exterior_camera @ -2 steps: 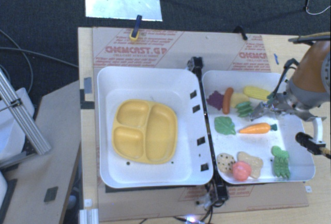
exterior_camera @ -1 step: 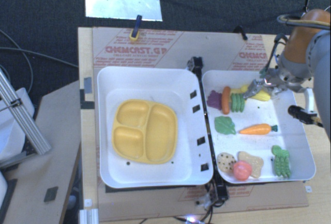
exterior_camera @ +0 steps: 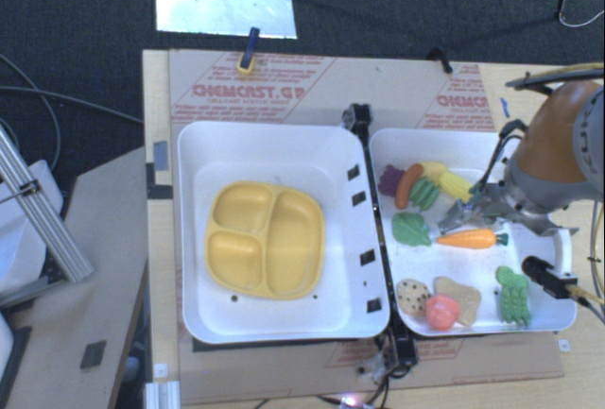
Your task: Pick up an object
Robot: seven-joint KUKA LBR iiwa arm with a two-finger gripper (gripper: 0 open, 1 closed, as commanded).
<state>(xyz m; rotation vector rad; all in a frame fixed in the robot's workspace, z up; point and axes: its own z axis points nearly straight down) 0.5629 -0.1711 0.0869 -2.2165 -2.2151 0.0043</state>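
The right bin (exterior_camera: 473, 141) holds several toy foods. An orange carrot (exterior_camera: 465, 240) with a green tip lies in its middle. My gripper (exterior_camera: 466, 213) hangs just above the carrot's left half, close beside a yellow corn piece (exterior_camera: 450, 182). Left of it lie a green leafy piece (exterior_camera: 411, 229), a ridged green piece (exterior_camera: 424, 195), an orange-red sausage (exterior_camera: 408, 186) and a dark red piece (exterior_camera: 389, 178). At the bin's front are a spotted cookie (exterior_camera: 412, 296), a bread slice (exterior_camera: 460, 296), a pink ball (exterior_camera: 440, 311) and a knobbly green piece (exterior_camera: 513, 293).
The left bin (exterior_camera: 203, 303) carries a yellow divided plate (exterior_camera: 266, 238). A black divider with clips (exterior_camera: 371, 209) runs between the bins. The grey and orange arm (exterior_camera: 558, 152) crosses the right bin's far right side. Cardboard (exterior_camera: 312, 86) lies under both bins.
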